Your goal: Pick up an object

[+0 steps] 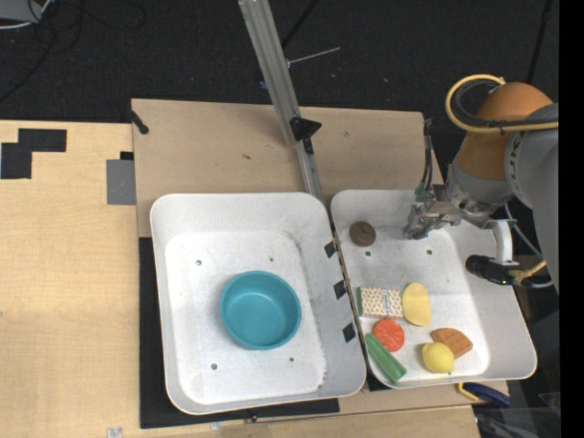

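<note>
My gripper (pixel 418 227) hangs over the back of the right bin (pixel 474 272), near its far right part. A brown round object (pixel 363 234) lies to its left on the bin floor. Nearer the front lie a checkered sponge (pixel 380 301), a pale yellow piece (pixel 416 304), a red tomato (pixel 390 334), a green cucumber (pixel 385 359), a yellow lemon (pixel 438 358) and an orange-brown piece (pixel 453 340). Nothing shows between the gripper's tips.
The left bin (pixel 182 235) holds a teal bowl (pixel 261 309). A slanted metal rail (pixel 278 71) rises behind the bins. The arm's grey body and orange band (pixel 506 144) fill the right side.
</note>
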